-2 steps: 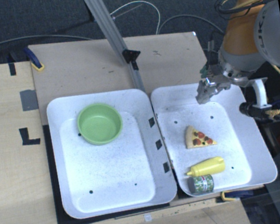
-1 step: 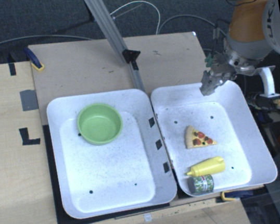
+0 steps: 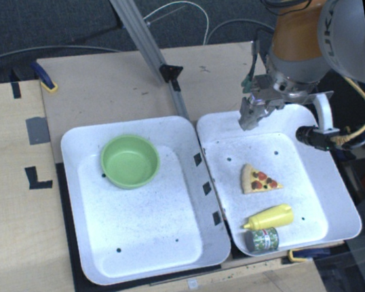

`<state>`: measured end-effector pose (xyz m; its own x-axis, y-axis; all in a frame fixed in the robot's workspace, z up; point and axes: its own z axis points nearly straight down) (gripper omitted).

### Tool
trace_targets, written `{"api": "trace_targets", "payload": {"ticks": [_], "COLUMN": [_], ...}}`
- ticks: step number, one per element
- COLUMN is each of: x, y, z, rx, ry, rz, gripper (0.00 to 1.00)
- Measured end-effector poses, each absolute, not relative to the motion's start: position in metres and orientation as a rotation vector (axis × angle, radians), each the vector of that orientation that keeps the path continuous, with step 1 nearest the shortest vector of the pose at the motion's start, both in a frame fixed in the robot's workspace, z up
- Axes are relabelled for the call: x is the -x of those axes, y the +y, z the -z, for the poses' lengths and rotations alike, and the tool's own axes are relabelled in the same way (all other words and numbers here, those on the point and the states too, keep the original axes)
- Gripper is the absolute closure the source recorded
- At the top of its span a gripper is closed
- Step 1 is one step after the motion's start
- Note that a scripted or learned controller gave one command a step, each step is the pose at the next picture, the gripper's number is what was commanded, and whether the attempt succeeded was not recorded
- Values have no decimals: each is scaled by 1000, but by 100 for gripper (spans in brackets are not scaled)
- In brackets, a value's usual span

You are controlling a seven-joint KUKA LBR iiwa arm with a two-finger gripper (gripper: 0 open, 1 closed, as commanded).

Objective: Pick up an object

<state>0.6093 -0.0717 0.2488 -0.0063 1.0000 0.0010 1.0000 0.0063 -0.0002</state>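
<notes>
My gripper (image 3: 249, 118) hangs over the far edge of the right bin (image 3: 324, 174), above and apart from the objects. Nothing shows between its fingers. A toy pizza slice (image 3: 258, 179) lies in the middle of the right bin. Nearer the front edge lies a yellow mustard bottle (image 3: 269, 217) on its side, and a small green can (image 3: 262, 240) rests just in front of it. A green bowl (image 3: 130, 160) sits upright in the far part of the left bin (image 3: 96, 252).
A grey pole (image 3: 145, 41) slants down from the top to the gap between the bins. Cables run behind the bench. A black part (image 3: 313, 137) of the arm sticks out over the right bin's far right corner.
</notes>
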Motion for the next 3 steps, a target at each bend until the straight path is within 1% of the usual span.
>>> {"api": "trace_targets", "payload": {"ticks": [1,3], "x": [-594,-553], "y": [-24,88], "z": [-234,-241], "rx": [2213,2210], "ry": [-2225,-2228], "rz": [-3,-2], "gripper": [100,100]}}
